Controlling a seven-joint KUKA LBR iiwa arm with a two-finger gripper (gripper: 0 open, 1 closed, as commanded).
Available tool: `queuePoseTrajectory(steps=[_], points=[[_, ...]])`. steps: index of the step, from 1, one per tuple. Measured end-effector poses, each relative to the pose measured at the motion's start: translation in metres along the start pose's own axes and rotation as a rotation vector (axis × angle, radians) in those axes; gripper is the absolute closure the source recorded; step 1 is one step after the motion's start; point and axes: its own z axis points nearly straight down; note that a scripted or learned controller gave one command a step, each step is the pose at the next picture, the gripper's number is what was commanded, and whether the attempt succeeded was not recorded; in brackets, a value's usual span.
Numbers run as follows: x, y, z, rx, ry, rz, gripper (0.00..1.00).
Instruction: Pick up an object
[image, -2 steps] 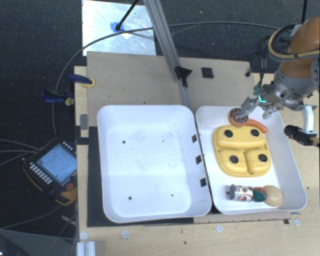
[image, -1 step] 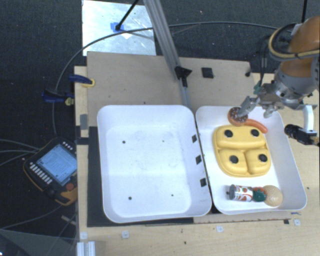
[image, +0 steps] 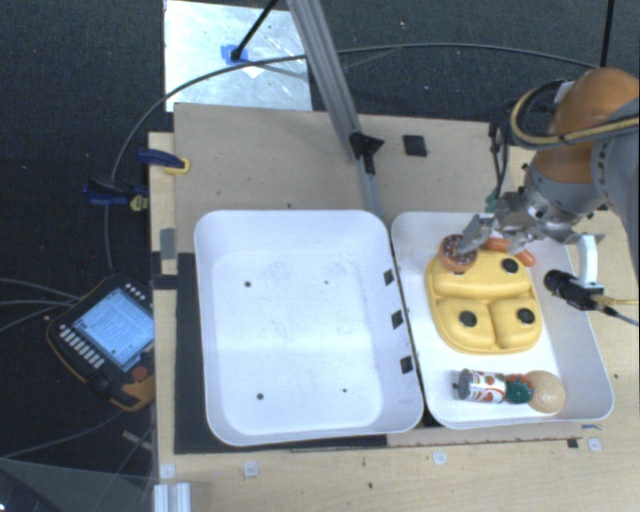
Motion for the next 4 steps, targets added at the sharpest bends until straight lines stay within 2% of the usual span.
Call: queuePoseTrajectory(steps=[1, 2, 3, 4], points=[[-0.002, 0.01, 0.035, -0.015, 0.0, -0.003, 0.0], [-0.001, 0.011, 0.039, -0.017, 0.001, -0.002, 0.0], [0.004, 0.015, 0.025, -0.023, 0.012, -0.006, 1.0], [-0.005, 0.014, -0.035, -0.01, -0.002, -0.002, 1.0]])
